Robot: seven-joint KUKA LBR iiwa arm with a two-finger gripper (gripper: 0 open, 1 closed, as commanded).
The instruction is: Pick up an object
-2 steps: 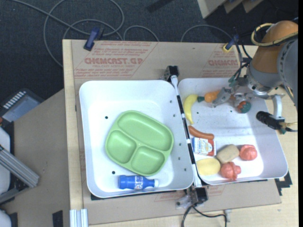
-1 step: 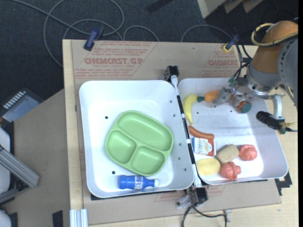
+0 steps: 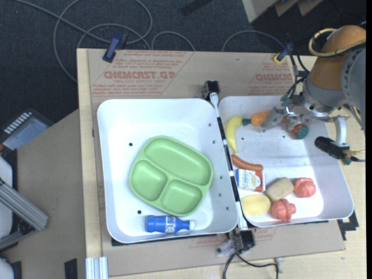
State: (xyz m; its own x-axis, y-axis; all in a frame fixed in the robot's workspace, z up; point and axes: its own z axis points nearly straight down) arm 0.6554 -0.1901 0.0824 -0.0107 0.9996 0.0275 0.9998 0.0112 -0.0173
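Nearby, carrot (image 3: 260, 119) lengthwise left-right beside tool (image 3: 278, 118), grip state unclear.

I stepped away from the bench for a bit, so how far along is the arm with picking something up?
Nothing looks picked up yet. The gripper is low at the far end of the right bin, beside the small orange piece. The banana, hot dog and other toys lie on the bin floor. Grasping and lifting remain.
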